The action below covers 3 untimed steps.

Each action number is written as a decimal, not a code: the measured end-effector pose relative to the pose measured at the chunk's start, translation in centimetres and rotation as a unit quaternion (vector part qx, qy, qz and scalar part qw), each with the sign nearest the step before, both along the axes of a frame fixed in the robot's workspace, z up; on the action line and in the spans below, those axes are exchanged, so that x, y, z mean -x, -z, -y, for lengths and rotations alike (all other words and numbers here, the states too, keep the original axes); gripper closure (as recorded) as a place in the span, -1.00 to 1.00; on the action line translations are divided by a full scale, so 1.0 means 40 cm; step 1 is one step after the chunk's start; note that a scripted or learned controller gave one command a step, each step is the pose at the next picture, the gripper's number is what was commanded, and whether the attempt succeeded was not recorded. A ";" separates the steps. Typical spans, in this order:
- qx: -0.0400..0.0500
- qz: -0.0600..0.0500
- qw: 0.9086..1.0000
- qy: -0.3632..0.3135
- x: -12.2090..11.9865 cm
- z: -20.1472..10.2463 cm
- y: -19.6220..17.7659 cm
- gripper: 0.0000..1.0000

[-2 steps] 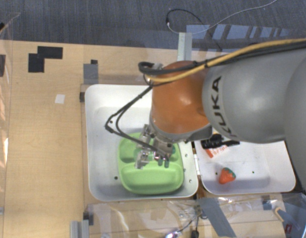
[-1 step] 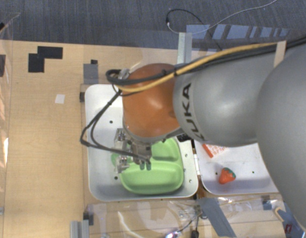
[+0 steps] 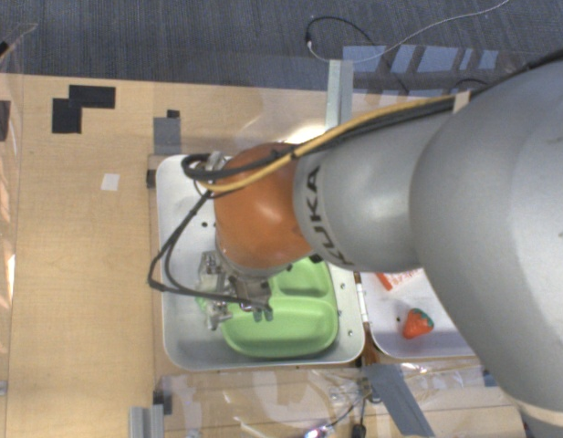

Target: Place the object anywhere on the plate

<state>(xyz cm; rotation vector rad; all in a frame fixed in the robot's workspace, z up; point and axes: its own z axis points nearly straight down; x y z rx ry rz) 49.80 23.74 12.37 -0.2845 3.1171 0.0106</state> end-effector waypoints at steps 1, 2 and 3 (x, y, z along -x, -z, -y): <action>-0.001 0.005 0.993 -0.121 -0.188 -0.005 0.036 1.00; 0.002 0.000 0.985 -0.171 -0.356 0.003 0.043 1.00; 0.004 0.000 0.958 -0.288 -0.131 0.003 -0.130 1.00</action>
